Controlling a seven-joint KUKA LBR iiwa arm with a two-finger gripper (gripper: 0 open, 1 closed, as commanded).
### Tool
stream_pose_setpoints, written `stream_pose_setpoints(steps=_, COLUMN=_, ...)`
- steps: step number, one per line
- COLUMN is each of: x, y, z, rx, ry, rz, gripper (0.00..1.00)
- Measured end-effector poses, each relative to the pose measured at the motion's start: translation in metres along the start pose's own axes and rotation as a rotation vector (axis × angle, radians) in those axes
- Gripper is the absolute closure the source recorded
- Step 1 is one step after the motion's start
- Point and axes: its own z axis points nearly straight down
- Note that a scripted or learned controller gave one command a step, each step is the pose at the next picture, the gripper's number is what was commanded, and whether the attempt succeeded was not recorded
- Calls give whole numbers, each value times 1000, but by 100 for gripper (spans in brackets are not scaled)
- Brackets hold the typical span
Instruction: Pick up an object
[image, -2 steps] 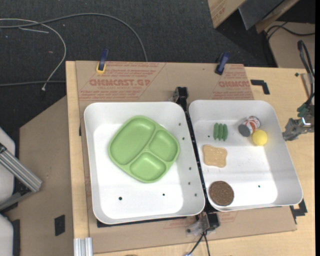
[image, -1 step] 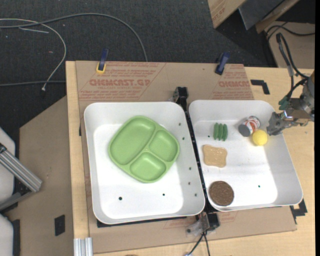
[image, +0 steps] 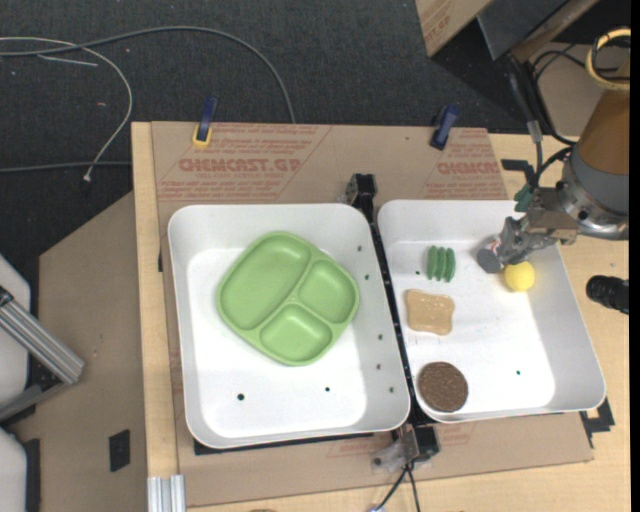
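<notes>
While the gripper (image: 505, 250) hung beside the lemon (image: 519, 277), you risked a miss.
Its opening couldn't be told; descending off-centre could have rolled the lemon away.

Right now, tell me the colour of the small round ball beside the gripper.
Yellow; the small round ball shows best in the camera view.
</notes>
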Motion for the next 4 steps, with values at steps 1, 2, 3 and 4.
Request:
stream_pose_setpoints(steps=1, x=43, y=9, z=14, rx=4, ry=1, rz=2, gripper=100)
stream_pose_setpoints(steps=2, x=106, y=26, z=19, rx=-1, ry=1, rz=-1, gripper=100)
stream_pose_setpoints(steps=3, x=153, y=43, z=36, rx=0, ry=0, rz=1, gripper=100)
stream_pose_setpoints(steps=4, x=205, y=54, z=51, rx=-1, ry=0, rz=1, gripper=100)
